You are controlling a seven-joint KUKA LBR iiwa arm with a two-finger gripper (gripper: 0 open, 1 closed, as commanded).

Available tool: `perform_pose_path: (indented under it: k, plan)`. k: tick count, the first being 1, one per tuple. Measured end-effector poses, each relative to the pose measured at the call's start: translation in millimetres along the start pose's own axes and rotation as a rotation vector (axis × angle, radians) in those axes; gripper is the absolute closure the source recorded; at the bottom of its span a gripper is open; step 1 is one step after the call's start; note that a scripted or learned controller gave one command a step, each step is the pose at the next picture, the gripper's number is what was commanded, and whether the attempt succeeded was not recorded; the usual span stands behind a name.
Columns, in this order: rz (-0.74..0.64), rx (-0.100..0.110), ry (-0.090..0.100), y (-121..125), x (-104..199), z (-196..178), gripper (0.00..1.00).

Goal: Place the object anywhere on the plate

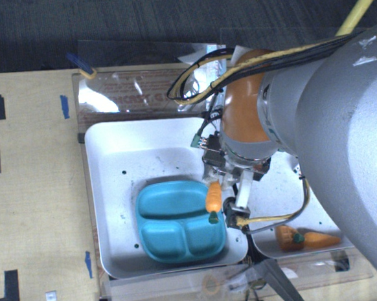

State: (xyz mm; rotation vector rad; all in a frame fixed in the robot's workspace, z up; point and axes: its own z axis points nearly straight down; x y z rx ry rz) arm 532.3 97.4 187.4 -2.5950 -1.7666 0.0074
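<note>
One small orange carrot (213,198) hangs pinched in the claw (217,201) at the right rim of the blue divided plate (180,226), so the step in hand looks like the drop, best done by shifting a little further left over a compartment before letting go, lest the piece roll off the edge. To the claw's right, in the neighbouring white bin (277,191), lies a second carrot (307,238), while the arm's cables (278,219) trail close below.

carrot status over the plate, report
Gripper jaws shut on small orange toy carrot, at right rim of blue divided plastic plate. Not released. Second orange carrot in right bin.
</note>
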Motion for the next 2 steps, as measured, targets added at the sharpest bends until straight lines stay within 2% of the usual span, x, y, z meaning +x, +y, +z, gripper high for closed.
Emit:
perform_pose_path:
  k: [1, 2]
  plan:
    - [-0.007, -0.001, -0.001, -24.5, 70.1, -3.7, 1.00]
    - [-0.005, -0.001, -0.002, -23.9, 69.3, -3.9, 0.00]
